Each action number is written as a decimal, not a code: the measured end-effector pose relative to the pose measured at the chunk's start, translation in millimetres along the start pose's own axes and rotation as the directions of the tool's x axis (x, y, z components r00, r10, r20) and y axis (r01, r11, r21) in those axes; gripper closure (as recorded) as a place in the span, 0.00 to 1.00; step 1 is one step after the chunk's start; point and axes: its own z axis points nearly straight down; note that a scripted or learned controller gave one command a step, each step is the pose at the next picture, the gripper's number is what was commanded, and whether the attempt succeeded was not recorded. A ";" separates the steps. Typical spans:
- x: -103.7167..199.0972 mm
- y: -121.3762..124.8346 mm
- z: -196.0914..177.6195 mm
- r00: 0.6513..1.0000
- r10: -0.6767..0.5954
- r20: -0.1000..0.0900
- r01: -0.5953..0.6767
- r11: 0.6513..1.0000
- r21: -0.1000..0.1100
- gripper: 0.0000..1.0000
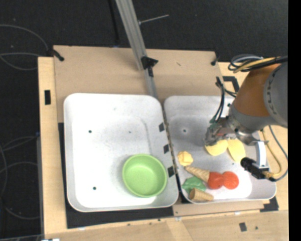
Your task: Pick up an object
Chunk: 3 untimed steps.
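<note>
2 bins, toys in the right bin | step: my pincer is down at the yellow banana, touching its top | grip: cannot tell how wide, or whether anything is held | next: close squarely, lift straight, clear of the tomato

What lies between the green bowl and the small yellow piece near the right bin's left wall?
In the camera view, only white bin floor and the two bins' adjoining walls separate the green bowl from the small yellow piece; no other object lies there.
</note>
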 end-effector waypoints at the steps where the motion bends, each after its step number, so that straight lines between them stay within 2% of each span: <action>1: 2.1 0.1 -44.1 1.000 -0.011 0.000 0.011 1.000 0.007 1.00; 2: 1.1 2.8 -98.5 1.000 -0.011 0.001 0.011 1.000 0.004 1.00; 3: 55.6 -1.1 -93.5 1.000 -0.014 -0.001 0.014 1.000 0.011 1.00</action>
